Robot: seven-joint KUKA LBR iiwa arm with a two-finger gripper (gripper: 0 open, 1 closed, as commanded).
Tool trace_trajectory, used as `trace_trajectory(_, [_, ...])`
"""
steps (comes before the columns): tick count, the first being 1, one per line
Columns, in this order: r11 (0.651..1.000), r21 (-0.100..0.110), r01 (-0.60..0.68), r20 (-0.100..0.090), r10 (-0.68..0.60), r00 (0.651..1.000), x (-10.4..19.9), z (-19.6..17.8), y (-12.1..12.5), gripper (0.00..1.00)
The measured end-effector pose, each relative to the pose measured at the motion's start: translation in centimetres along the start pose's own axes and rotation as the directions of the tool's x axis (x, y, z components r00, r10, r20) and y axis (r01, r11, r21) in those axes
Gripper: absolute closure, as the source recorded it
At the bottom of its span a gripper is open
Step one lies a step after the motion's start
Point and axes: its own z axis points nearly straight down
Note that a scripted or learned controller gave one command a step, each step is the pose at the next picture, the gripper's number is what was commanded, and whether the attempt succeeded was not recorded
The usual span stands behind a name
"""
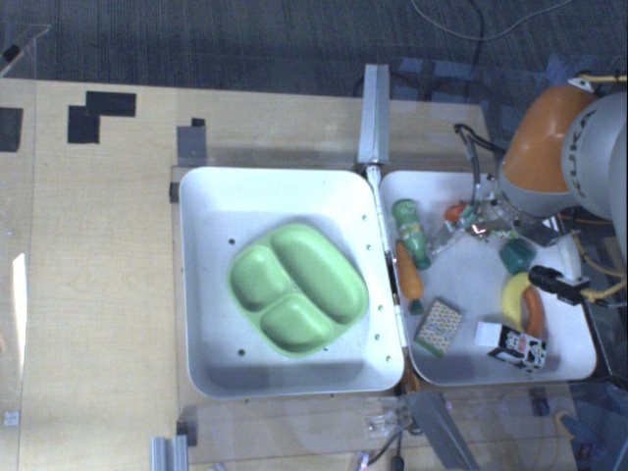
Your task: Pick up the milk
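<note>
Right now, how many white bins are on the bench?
2: the left bin holds a green divided plate; the right bin holds the small items, under the arm.

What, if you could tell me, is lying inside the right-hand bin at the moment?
In the right bin: a green bottle, a carrot, a patterned box, the milk carton, a banana, a sausage and a teal piece. The arm covers the bin's far right corner.

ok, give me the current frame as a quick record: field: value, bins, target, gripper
left bin: holds green divided plate
right bin: milk, green bottle, carrot, patterned box, banana, sausage, teal item
milk: lying near the bin's front right corner, untouched
gripper: over the bin's rear, away from the milk
fingers: state unclear
</note>
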Motion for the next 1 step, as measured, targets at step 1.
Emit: trace_trajectory(1, [1.0, 0.001, -0.021, -0.001, 0.021, 1.0, 4.85, -9.83, 5.34, 0.0])
